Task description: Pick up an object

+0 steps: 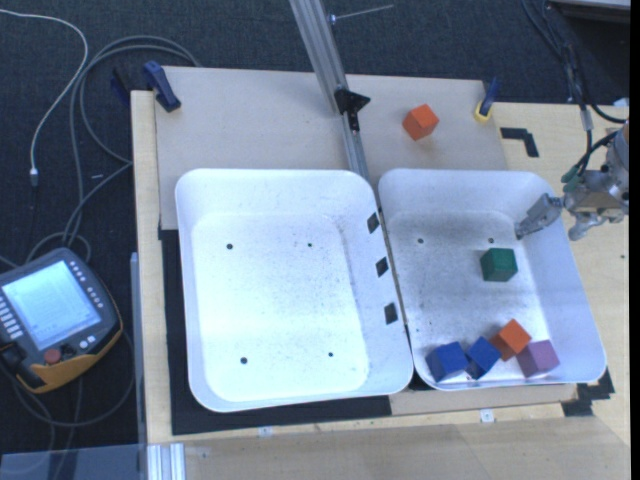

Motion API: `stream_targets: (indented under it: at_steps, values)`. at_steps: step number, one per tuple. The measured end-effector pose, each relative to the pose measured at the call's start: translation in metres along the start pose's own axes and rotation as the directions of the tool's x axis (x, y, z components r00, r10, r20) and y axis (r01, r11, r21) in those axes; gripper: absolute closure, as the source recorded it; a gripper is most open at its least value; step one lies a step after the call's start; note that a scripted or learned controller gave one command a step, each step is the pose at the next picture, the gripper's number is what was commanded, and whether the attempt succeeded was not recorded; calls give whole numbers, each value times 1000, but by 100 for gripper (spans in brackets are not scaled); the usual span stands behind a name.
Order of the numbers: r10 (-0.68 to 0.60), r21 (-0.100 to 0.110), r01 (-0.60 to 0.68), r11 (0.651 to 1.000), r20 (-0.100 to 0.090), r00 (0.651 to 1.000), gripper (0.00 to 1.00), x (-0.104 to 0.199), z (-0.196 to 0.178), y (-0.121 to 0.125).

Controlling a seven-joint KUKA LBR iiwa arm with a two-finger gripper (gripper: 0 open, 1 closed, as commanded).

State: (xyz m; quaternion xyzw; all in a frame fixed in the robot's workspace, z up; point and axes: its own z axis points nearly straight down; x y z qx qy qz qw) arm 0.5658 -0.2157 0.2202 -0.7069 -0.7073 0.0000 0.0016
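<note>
My gripper [560, 223] hangs over the right rim of the right bin [440, 193], its two grey fingers [537, 216] spread open with nothing between them. A green cube [498, 264] lies in that bin, a little below and left of the fingertips. Along the bin's near edge sit two blue cubes [447, 359] [483, 355], an orange cube [513, 337] and a purple cube [540, 356], packed close together.
The left bin [200, 208] lies beside the right one. Another orange cube [421, 121] rests on the board behind the bins. A metal pole [318, 38] slants up from between the bins. A teach pendant [50, 313] lies on the floor at left.
</note>
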Motion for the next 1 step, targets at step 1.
stream_targets:
  at_steps: [1]
  values:
    - [1,7,-1,1000,-2,1000,0,-1,125,-5]
